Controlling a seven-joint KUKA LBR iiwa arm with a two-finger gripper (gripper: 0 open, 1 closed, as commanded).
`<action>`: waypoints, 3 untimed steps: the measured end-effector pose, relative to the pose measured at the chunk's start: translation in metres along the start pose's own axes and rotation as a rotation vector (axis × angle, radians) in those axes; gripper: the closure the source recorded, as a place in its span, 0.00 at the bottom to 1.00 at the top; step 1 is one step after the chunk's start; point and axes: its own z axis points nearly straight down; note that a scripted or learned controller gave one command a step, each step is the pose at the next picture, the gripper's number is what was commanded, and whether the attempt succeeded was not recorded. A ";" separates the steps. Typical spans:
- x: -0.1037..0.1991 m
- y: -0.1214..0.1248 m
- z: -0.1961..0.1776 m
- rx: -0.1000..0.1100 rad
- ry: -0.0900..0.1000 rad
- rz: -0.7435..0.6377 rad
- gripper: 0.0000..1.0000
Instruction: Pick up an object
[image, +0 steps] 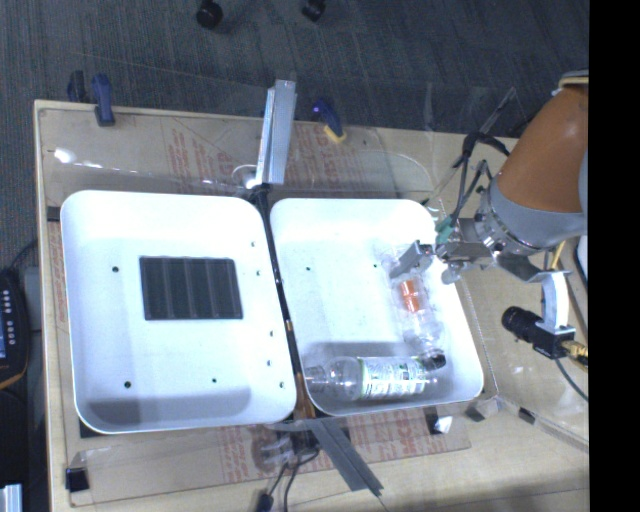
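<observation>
Reaching in from the right of the frame, the tool (425, 255) is hanging over the upper right part of the right bin (330, 225), just above a clear bottle with an orange label (415, 305); whether it is apart or together I cannot tell. A second, larger clear bottle (375, 377) is lying along that bin's lower wall. The approach seems to be underway, and the next move is calling for a descent onto the orange-labelled bottle.

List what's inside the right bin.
The right bin holds two clear plastic bottles: one lying along the near wall, one with an orange label by the right side. The gripper covers that bottle's far end.
</observation>
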 end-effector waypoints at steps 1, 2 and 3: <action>-0.004 0.027 0.043 0.002 0.001 -0.077 0.00; -0.022 0.069 0.091 0.001 -0.001 -0.113 0.00; -0.021 0.079 0.098 -0.005 -0.002 -0.156 0.00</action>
